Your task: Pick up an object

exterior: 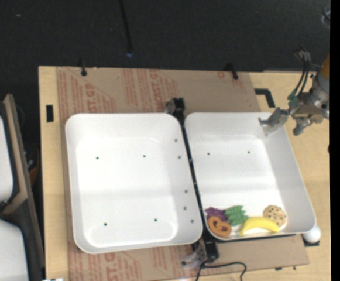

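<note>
Nearest the camera, a banana (258, 226), cookie (274, 215), green piece (236, 214) and donut (219, 227) are crowded against the right bin (287, 163) near wall. The gripper (287, 120) is poised far off (finger state cannot be told). A wall strike or double-grab is risked.

There's the arm's wrist (320, 92), grey metal with a sliver of orange above it, dark cables looping down its side, and the pincer (287, 120): pale grey, blocky fingers jutting out from a darker body.
</note>
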`<state>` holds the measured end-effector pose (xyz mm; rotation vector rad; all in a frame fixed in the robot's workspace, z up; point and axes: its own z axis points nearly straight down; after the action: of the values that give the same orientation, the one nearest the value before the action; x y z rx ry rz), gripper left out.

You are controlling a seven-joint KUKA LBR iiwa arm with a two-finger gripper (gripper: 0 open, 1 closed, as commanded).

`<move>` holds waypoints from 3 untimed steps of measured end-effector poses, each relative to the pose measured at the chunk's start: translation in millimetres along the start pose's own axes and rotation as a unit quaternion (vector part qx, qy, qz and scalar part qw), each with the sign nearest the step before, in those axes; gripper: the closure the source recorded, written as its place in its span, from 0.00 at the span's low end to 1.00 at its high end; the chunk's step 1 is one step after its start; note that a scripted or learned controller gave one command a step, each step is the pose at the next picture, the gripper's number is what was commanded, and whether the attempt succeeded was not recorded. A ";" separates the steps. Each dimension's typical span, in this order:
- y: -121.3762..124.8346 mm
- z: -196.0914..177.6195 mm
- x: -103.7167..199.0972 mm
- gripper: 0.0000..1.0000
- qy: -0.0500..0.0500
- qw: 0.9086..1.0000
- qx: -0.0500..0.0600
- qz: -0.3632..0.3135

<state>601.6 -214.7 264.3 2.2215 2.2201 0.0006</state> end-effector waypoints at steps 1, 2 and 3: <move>-39.6 43.1 28.6 0.00 0.001 1.000 0.002 0.000; -84.0 72.9 51.6 0.00 0.001 1.000 0.002 0.000; -78.7 158.1 70.4 0.00 0.001 1.000 0.004 0.000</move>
<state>523.1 -144.3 106.1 2.2256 2.2257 -0.0060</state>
